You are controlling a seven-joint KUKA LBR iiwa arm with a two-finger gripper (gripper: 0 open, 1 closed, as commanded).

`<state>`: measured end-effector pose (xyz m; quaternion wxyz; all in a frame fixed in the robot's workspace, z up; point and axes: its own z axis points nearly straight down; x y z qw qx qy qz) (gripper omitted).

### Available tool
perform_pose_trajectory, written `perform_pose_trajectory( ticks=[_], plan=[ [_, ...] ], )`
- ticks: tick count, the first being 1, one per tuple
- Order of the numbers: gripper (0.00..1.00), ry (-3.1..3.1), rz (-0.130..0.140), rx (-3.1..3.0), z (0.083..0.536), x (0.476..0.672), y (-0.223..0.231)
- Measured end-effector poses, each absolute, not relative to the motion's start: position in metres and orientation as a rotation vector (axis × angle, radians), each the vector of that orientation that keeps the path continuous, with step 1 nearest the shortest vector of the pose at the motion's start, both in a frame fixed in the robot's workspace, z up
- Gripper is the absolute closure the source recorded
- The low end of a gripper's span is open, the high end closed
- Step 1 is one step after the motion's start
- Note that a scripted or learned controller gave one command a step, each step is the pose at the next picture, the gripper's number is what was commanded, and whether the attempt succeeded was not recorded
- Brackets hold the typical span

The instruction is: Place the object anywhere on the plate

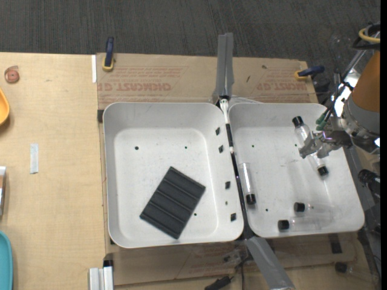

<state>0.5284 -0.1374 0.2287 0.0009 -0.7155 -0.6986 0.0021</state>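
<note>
Gripper (pixel 318 142) low over right bin (pixel 266 222), near clear vials (pixel 299 128); whether anything is held cannot be told. Dark ribbed plate (pixel 173 202) lies flat in left bin (pixel 121 162), well apart. Judged step: picking stage. Next: secure vial, lift, carry left across divider, set on plate.

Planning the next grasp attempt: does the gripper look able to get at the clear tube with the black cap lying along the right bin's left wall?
Probably yes. The clear black-capped tube lies uncovered, and the gripper hovers in the same right bin. The wall close beside the tube may crowd one finger.
</note>
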Motion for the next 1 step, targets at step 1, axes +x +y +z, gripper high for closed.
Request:
perform_pose_trajectory(
  ticks=[1],
  plan=[
    [1.00, -2.475, 0.004, -1.936, 0.2532, 0.6098, -0.0930]
  ],
)
